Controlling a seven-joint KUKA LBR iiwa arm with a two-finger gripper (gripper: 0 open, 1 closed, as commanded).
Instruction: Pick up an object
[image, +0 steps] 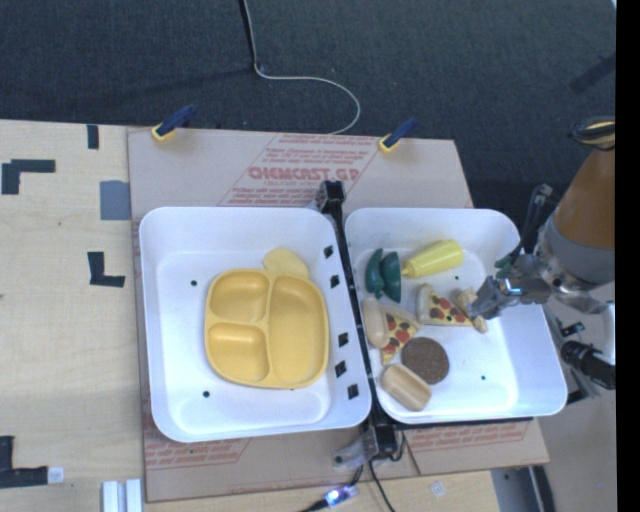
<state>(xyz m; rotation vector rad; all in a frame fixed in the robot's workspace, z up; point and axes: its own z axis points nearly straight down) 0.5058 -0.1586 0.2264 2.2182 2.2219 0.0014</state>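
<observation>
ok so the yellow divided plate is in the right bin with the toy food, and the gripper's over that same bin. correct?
Not quite. The camera view shows the yellow divided plate in the left bin, apart from the toy food. The toy food is in the right bin, and the gripper is over that right bin, as you said.

Illumination is even and diffuse from overhead; the white bins (160, 300) read bright with slight wash-out on their rims and no hard glare. Shadows are soft and short, visible under the yellow tray (268, 328) and along the bin walls. Overall sharpness is moderate, with mild softness and coarse detail at the arm (590, 215).
</observation>
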